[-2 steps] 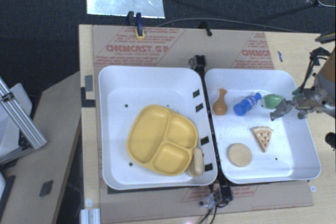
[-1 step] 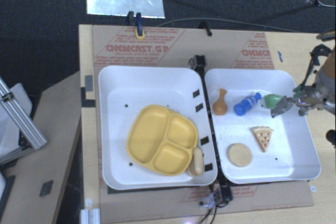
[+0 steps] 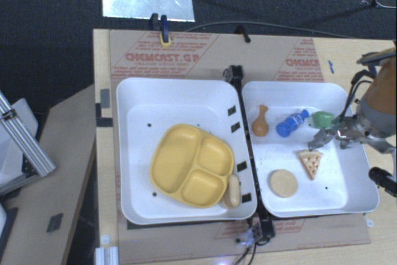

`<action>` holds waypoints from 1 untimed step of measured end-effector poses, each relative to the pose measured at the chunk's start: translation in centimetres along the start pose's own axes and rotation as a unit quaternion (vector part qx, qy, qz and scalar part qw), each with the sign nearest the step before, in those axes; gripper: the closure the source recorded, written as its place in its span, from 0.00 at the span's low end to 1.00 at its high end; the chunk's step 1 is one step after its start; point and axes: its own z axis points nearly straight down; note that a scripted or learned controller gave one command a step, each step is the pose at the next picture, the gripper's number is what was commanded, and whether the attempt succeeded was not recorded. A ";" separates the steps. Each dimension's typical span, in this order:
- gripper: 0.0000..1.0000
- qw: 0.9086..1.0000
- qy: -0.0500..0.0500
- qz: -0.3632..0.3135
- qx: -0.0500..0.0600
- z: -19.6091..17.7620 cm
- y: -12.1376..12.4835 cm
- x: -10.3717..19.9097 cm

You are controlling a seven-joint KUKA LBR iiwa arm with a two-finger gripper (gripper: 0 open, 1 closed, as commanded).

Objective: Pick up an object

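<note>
The right bin (image 3: 356, 195) holds a brown toy drumstick (image 3: 260, 121), a blue bottle (image 3: 291, 123) lying on its side, a green object (image 3: 323, 118), a pizza slice (image 3: 309, 164) and a tan round disc (image 3: 283, 183). My gripper (image 3: 325, 138) reaches in from the right, low over the bin. It sits between the green object and the pizza slice, just above the slice's upper edge. The arm partly hides the green object's right side. I see nothing held in the gripper.
The left bin (image 3: 139, 133) holds a yellow compartment plate (image 3: 192, 164) with a beige bread-like piece (image 3: 232, 190) at its lower right corner. A black divider (image 3: 245, 146) runs between the bins. A clamp (image 3: 164, 28) stands at the bench's back edge.
</note>
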 end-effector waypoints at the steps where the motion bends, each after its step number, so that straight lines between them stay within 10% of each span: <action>1: 0.00 1.000 -0.001 0.001 -0.003 4.9 0.2 0.0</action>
